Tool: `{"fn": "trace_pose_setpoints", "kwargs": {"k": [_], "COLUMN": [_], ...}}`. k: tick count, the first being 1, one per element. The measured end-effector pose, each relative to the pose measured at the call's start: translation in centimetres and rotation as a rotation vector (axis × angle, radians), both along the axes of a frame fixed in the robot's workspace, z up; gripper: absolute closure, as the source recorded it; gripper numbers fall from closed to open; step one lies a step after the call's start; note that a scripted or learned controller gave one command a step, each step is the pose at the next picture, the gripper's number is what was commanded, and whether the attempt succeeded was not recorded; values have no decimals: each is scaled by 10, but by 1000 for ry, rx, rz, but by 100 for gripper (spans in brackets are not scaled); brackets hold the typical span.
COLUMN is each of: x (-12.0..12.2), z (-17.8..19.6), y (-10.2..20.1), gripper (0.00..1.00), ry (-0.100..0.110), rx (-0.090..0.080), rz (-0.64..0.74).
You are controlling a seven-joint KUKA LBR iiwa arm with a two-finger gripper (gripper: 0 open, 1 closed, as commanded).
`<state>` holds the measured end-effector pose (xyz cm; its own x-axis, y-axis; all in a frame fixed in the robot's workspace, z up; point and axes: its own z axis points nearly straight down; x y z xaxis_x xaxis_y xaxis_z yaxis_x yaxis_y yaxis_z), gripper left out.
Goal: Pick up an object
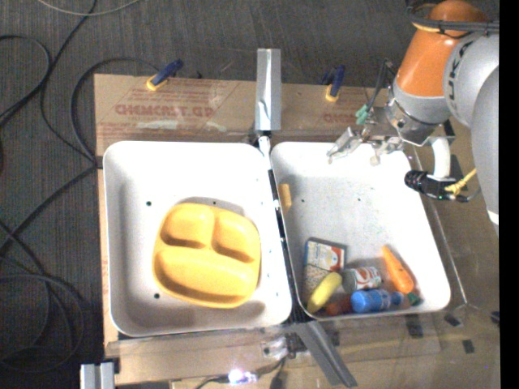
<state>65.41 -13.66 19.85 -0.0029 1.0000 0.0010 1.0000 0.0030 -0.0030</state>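
Note:
My gripper [355, 154] hangs over the far edge of the right bin [357, 209], open, with nothing between its fingers. Well away from it, at the bin's near end, lies a cluster: a small printed carton [323, 256], a yellow banana-like piece [324, 290], a can [366, 278], a blue bottle [371, 301] and an orange carrot [397, 270]. A small tan stick [285, 196] rests against the bin's left wall.
The left bin [130, 185] holds a yellow divided plate [209, 254]. A metal post [268, 96] stands behind the gap between the bins. Two clamps [165, 74] [333, 83] grip the cardboard at the back. Bare bin floor lies below the gripper.

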Motion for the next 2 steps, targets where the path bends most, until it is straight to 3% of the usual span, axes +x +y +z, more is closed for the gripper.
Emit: {"fn": "trace_pose_setpoints", "kwargs": {"k": [1,2], "x": [-48,-99], "z": [-90,-80], "y": [-24,-78], "gripper": [0,0], "ry": [2,-5], "rx": [-3,-1], "rz": [-71,2]}}
